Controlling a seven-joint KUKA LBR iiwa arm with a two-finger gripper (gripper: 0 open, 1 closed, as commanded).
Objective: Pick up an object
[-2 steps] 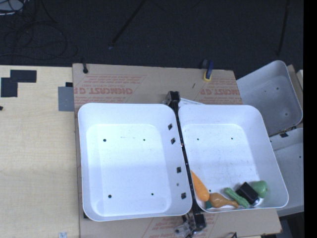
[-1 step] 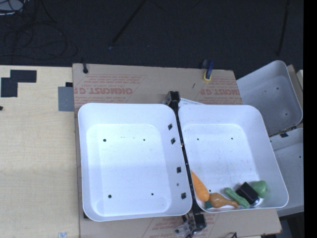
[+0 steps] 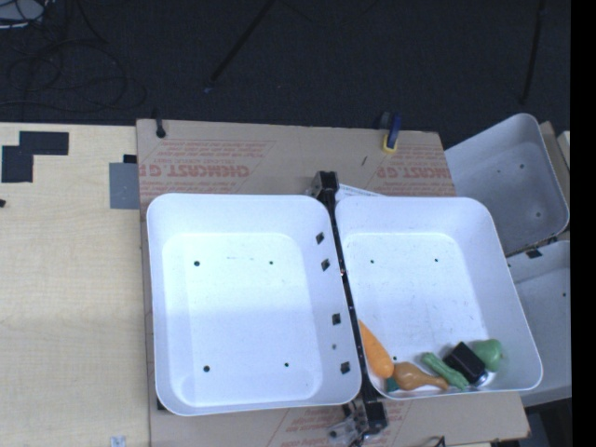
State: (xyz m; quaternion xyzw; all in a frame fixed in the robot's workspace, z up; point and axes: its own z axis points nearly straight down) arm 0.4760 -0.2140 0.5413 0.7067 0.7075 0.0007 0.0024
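Two white bins sit side by side on a cardboard sheet. The right bin [image 3: 424, 222] holds a small pile in its near corner: an orange carrot-shaped toy [image 3: 374, 349] against the left wall, a tan piece [image 3: 416, 375] beside it, a green elongated piece [image 3: 441, 369], a black block [image 3: 465, 362] and a round green object [image 3: 488, 350]. The left bin [image 3: 233, 212] has only small dark marks on its floor.
A grey metal plate [image 3: 507, 180] stands at the right, beyond the right bin. A blue and yellow clamp [image 3: 392, 131] holds the cardboard's far edge. Black clips [image 3: 325, 240] run along the seam between the bins. Light wooden bench [image 3: 65, 296] lies to the left.
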